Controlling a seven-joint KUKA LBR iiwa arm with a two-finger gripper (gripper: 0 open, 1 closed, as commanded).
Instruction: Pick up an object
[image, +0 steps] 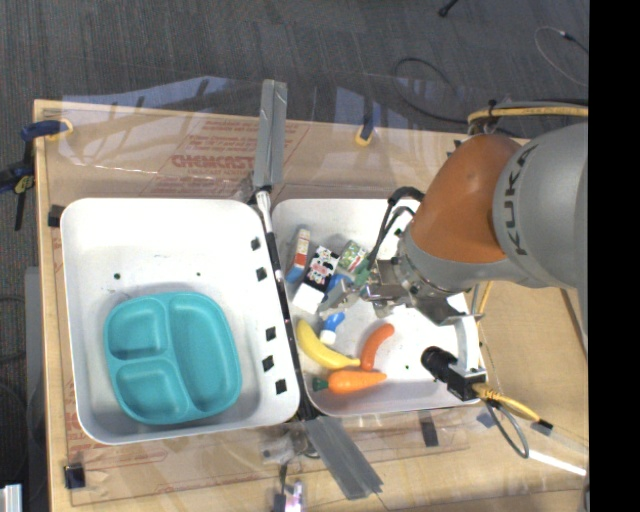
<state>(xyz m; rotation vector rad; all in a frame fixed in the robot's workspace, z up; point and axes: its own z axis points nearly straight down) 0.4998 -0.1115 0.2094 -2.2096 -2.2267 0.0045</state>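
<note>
The right bin (335, 211) holds a yellow banana (322, 346), an orange carrot (353, 381) by the front wall, and a curved red-orange piece (376, 343). A small blue-and-white bottle (331, 322) lies next to the banana. Farther back lie a blue tube (299, 262), a black-and-white box (320, 267) and a green packet (351, 256). My gripper (347, 291) reaches in from the right, low over the bin's middle, just below the green packet and above the bottle. The arm's grey and orange body hides the bin's right half.
In the left bin (150, 214) lies a teal divided tray (172, 355) at the front. A strip of black clips runs down the wall between the bins (268, 300). Cables trail off the arm at the bench's front right (510, 415).
</note>
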